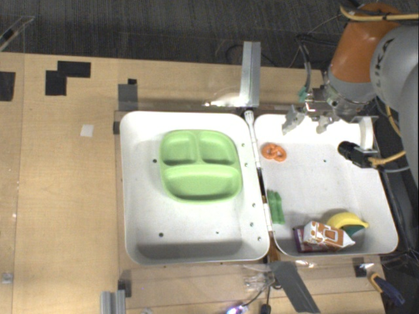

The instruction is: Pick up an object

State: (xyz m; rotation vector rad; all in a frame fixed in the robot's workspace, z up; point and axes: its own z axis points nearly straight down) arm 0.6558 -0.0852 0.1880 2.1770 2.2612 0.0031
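Since the gripper (305, 120) hangs over the back edge of the right bin (327, 169) with its 2 fingers spread apart and nothing between them, you're at the approach stage, w/ no pick made yet.

Nearest candidate is the orange pretzel-shaped toy (273, 152), lying flat on the bin floor just in front-left of the fingertips and apart from everything else. I'd go for that one. It's low and flat, so you'll likely need to come straight down, jaws straddling it across the narrow way, and get close to the floor before closing; otherwise the fingers may skate over the top.

Other options, all harder imo:
- green block (275, 207), tight against the left wall of the right bin, so 1 finger probably has no room on that side.
- small carton (323, 237) and yellow banana (347, 223), touching each other near the front edge; closing on 1 may shove the other.
- green divided plate (200, 163) in the left bin (141, 195), too wide for the jaws except at the rim.

Keep clear of the divider betw. the 2 bins on descent.
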